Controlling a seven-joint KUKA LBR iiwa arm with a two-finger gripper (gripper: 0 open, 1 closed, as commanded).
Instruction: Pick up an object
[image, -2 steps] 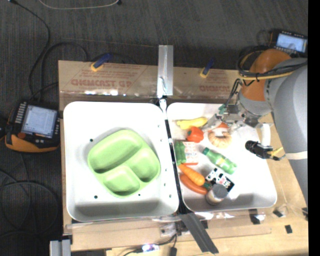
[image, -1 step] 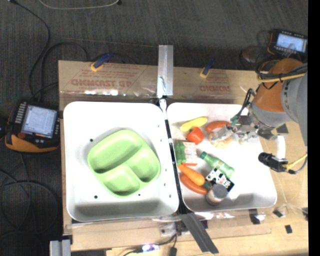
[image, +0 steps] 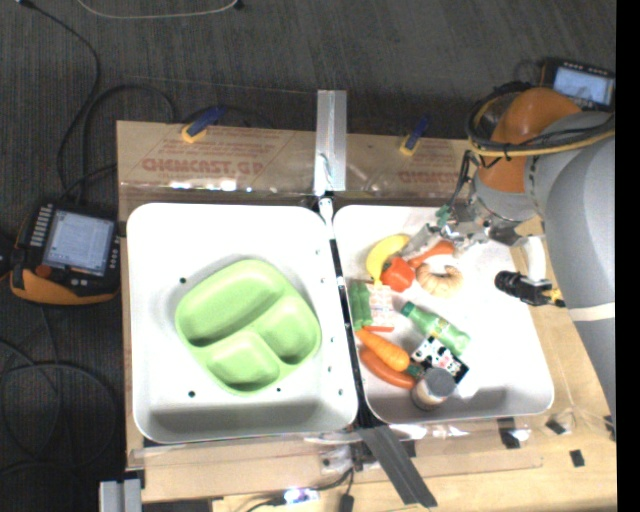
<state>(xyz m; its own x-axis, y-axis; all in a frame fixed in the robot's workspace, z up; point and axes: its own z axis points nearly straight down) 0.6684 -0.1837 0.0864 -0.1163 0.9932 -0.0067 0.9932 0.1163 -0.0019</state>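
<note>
Although the gripper (image: 452, 232) hangs low over the far part of the right bin (image: 520, 340), whether it is parted or closed cannot be told, and nothing is seen held in it. The nearest pickable things lie just beside it toward the left and front — a banana (image: 381, 252), a red pepper (image: 397, 273), and a pale shrimp-like toy (image: 441, 277) almost beneath it. Farther forward lie a green bottle (image: 436, 325), its long axis slanting, and two carrots (image: 386, 358). The left bin (image: 150, 300) bears a green divided tray (image: 248, 324). Dark carpet surrounds the bench.
</note>
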